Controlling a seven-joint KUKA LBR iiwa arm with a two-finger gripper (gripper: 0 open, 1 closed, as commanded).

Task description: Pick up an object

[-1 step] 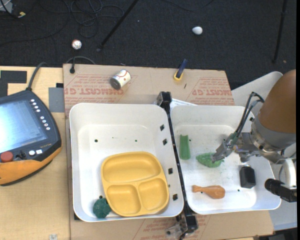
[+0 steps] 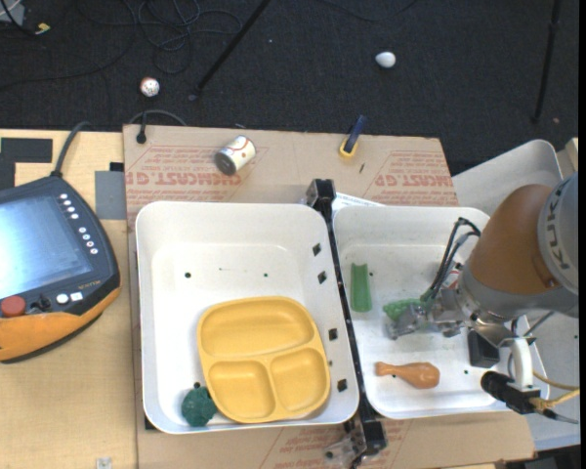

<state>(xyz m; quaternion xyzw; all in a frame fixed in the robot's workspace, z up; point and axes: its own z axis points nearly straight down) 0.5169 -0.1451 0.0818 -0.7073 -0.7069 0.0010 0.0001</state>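
The grey arm's two-finger gripper (image 2: 402,322) hung low in the right shallow white bin (image 2: 410,225), near its middle, with bare white floor open toward the far wall and the near left corner. Whether its fingers were wide or narrow could not be told. A small, lumpy dark green object (image 2: 400,309) lay touching or just beside the gripper tip. A flat green rectangular block (image 2: 360,286) rested to the left, near the divider between bins. An orange drumstick-shaped toy (image 2: 410,372) lay nearer, close to the near rim. In the left white bin (image 2: 176,233), a yellow compartment tray (image 2: 264,358) filled the near half, a dark green bumpy ball (image 2: 198,405) at its near left corner.
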